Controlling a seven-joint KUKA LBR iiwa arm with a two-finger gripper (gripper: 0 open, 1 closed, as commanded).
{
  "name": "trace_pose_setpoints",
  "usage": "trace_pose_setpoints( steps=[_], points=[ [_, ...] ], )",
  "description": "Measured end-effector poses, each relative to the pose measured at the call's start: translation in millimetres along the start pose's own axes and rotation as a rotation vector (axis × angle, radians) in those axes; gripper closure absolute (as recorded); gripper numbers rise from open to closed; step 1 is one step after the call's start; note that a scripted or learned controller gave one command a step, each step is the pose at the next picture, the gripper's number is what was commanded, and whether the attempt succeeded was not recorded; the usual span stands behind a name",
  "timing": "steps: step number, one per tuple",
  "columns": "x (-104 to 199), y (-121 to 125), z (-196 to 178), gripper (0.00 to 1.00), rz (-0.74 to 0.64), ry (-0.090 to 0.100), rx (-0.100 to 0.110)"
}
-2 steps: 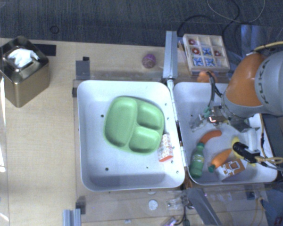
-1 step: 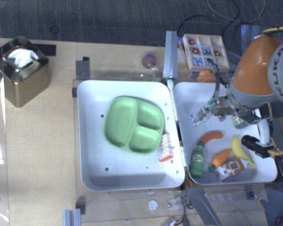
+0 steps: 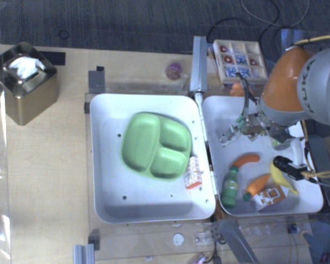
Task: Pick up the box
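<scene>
The claw hangs over the upper part of the right bin, with nothing seen between its tips; from this slant I cannot tell whether it is wide or narrow. Just below it in the view lies an orange oblong, and further below a green bottle, a carrot, a banana and a small carton, all on the claw's own side of the wall between the bins. The box, which I take to be the task's thing, is not on that side. It lies below and to the left of the claw, just across the wall, in the left bin, close against that bin's right wall and touching or nearly touching the lower right edge of the green plate. It lies flat, white with red print. Its long axis runs nearly top to bottom of the view, about parallel with the wall, the upper end leaning a little toward the claw's side. The coming move likely calls for a crossing over the wall, down-left. With the wall on one long side and the plate on the other, a grip across the short width looks cramped and may slip.
</scene>
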State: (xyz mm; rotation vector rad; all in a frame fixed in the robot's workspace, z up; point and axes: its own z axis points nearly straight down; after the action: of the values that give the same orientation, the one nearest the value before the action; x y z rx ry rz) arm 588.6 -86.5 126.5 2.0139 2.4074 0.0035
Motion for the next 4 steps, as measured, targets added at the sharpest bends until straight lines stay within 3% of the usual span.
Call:
trace_pose_setpoints(
  steps=[1, 2, 3, 4],
  points=[
    [-13, 66, 29, 0.00, 0.008, -0.001, -0.003],
    [-5, 15, 37, 0.00, -0.068, -0.002, -0.007],
    [-14, 54, 39, 0.00, -0.038, -0.002, -0.006],
    [-22, -42, 36, 0.00, -0.327, -0.006, -0.009]
  ],
)
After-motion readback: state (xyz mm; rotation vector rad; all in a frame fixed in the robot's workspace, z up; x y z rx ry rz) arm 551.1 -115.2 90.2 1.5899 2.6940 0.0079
